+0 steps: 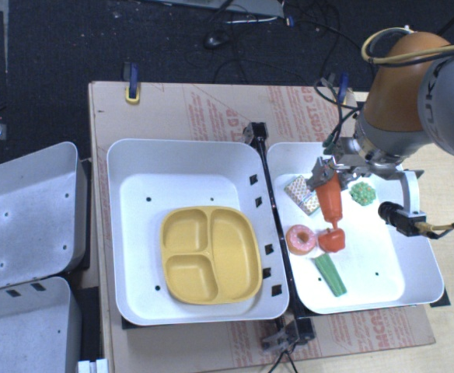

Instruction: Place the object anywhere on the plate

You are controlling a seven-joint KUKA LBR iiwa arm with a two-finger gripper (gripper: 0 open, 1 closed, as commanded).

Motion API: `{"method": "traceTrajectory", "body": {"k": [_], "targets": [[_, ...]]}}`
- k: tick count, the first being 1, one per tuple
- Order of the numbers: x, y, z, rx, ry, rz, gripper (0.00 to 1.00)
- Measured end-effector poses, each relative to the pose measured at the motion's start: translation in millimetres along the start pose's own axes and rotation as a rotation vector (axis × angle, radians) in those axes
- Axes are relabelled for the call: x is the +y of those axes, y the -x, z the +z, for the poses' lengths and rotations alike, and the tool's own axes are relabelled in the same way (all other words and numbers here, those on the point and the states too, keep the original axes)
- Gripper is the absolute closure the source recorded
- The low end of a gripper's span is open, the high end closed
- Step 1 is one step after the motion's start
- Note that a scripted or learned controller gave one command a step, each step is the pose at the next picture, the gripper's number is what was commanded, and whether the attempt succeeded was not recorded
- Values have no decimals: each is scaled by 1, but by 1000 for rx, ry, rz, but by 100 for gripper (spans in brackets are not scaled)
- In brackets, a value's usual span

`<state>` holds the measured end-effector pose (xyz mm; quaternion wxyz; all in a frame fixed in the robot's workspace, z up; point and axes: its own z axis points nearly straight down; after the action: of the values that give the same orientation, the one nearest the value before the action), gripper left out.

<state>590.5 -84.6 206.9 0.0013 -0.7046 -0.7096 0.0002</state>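
Camera view: claw [330,179] hangs over the right bin [421,274] with its fingers closed on the top of a long smooth orange-red piece [330,201], arm [410,84] reaching in from the right, orange band above the wrist. Just below the claw lie a pink ring donut [301,239] and a glossy red lump [332,241], further down a flat green stick [330,275]; a speckled grey packet [301,193] sits left of it, a bumpy green ball [362,193] right. Well left of the claw, the left bin [130,208] holds the yellow three-compartment plastic plate [211,255].
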Motion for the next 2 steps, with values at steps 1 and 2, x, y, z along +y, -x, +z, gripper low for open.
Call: {"method": "traceTrajectory", "body": {"k": [1,2], "targets": [[-8,-46,-13,1,1,-1,100],[-24,-100,-7,0,-1,0,100]]}}
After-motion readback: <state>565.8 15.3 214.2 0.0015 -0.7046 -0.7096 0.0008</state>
